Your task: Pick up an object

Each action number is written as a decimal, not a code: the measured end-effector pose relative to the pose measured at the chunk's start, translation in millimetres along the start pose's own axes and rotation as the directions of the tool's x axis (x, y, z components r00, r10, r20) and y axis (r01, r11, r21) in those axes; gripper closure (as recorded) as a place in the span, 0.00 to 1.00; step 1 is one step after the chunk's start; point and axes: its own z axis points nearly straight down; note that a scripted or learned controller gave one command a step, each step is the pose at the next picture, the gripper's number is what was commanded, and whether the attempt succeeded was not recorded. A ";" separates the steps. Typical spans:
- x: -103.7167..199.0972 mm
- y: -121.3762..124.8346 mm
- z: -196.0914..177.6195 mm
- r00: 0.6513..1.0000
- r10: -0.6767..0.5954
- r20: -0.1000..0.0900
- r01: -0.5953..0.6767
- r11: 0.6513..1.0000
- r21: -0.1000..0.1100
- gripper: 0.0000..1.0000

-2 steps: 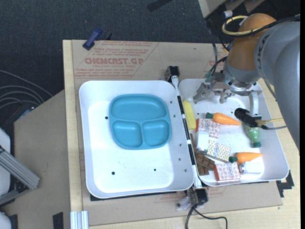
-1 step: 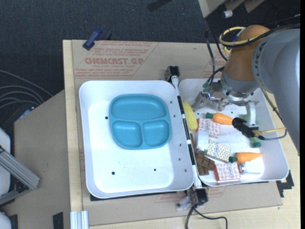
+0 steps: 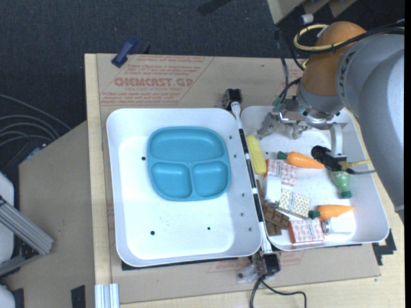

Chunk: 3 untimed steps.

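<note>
— Where are your jaws [image 3: 297,126]?
— Over the right bin's [image 3: 372,226] far end; you can't tell their spread.
— Objects?
— Corn [image 3: 256,154], two carrots [image 3: 304,160], packets — all lying in that bin. Blue tray [image 3: 188,162] sits in the left bin [image 3: 128,223].

The two-finger gripper [image 3: 297,126] sits under the grey arm's wrist, which hides its fingers, so their spacing cannot be read. The arm also covers the far right corner of the shallow white right-hand bin [image 3: 379,220] behind the gripper and runs off the picture's right edge. Nearer the camera, the small patterned packets [image 3: 295,202] are too small to identify.
</note>
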 end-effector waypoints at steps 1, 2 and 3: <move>5.9 -30.5 -0.8 1.000 0.003 0.003 -0.003 1.000 -0.001 0.00; 6.3 -30.2 -10.6 1.000 0.004 0.001 -0.004 1.000 -0.001 1.00; 6.4 -30.3 -10.3 1.000 0.004 0.001 -0.004 1.000 -0.001 0.00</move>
